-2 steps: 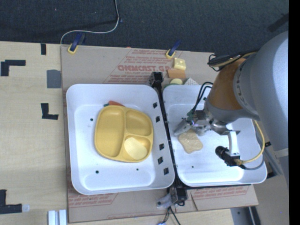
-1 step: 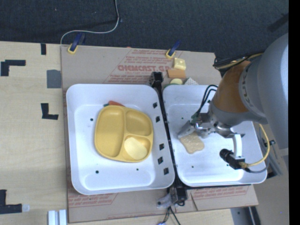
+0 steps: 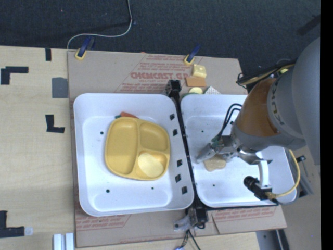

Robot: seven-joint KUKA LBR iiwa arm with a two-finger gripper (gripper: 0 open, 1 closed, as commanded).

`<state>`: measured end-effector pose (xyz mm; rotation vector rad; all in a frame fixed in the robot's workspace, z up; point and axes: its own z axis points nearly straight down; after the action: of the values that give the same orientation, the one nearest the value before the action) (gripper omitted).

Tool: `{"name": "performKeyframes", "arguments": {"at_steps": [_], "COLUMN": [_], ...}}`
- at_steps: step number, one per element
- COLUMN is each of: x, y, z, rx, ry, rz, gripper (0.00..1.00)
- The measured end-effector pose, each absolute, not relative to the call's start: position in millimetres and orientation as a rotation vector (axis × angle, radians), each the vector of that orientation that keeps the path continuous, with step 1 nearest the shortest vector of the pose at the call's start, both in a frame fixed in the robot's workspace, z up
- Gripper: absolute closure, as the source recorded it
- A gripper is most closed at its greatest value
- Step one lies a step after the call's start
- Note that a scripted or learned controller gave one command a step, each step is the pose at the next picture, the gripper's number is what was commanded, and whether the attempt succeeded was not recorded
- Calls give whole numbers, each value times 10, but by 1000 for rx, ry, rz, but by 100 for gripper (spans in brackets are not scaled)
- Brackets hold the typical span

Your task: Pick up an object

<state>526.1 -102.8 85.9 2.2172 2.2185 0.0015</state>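
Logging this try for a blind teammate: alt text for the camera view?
The grey arm reaches from the right into the right bin, its gripper low over a small tan object. The left bin holds a yellow divided plate, and a few small items lie on the cardboard beyond the bins.

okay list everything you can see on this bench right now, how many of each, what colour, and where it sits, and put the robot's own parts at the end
white bins: two, white, side by side on the bench.
divided plate: one, yellow, in the left bin, with a pale round thing in one compartment.
tan lump: one, tan, in the right bin, just below the gripper.
small blocks: a few, yellow, orange and pale, on the cardboard behind the right bin.
clamps: two, blue and yellow, on the cardboard sheet's far edge.
cardboard sheet: one, brown with red print, under the bins.
cable: one, white, on the dark floor behind.
arm: one, grey with orange band, over the right bin.
gripper: one, dark, low in the right bin.
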Motion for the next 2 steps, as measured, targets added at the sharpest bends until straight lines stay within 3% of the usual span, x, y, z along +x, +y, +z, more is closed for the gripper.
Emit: {"name": "performKeyframes", "arguments": {"at_steps": [1, 2], "x": [4836, 5598], "y": [-1541, -1087], "z": [863, 857], "rx": [2223, 2211], "ry": [2215, 2225], "rz": [2, 6], "gripper": [0, 0]}}
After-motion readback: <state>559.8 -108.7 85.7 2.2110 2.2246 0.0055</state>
